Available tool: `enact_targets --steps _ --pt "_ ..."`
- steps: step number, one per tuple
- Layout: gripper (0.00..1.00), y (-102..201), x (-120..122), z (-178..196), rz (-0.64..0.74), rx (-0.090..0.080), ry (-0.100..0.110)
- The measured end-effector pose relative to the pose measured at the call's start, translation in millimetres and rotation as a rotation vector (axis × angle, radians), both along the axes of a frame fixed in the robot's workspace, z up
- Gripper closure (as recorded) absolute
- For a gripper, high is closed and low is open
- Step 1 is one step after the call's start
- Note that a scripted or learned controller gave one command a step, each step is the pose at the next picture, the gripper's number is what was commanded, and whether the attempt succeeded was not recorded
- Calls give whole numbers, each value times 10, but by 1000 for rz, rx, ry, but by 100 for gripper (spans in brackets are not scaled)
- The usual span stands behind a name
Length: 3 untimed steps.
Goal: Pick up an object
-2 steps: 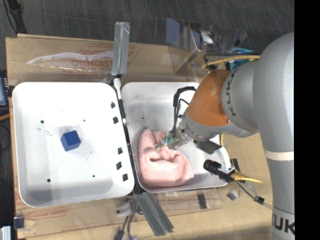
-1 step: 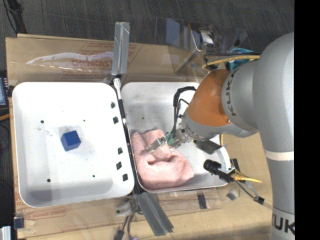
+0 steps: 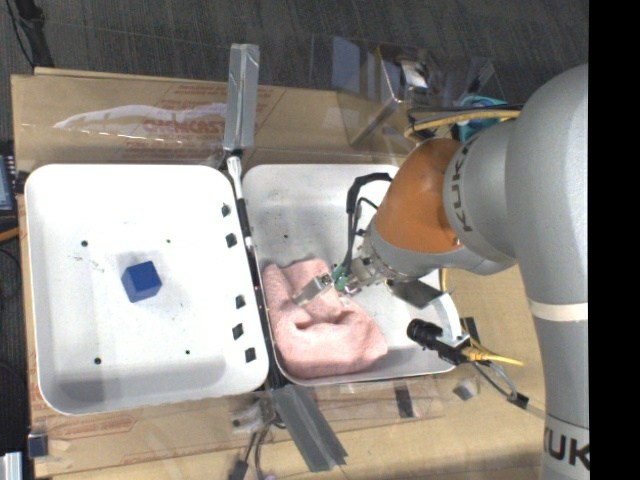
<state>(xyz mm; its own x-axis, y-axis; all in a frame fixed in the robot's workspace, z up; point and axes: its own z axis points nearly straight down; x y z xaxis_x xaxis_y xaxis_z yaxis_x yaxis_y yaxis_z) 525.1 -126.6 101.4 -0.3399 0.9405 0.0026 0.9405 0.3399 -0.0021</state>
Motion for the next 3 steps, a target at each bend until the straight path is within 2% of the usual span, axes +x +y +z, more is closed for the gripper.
enact_targets --steps 1,2,3 --pt "0 1 -58 -83 124 0 -4" --pt "100 5 -49 20 127 0 -4" --pt "100 774 290 901 -178 -2 0"
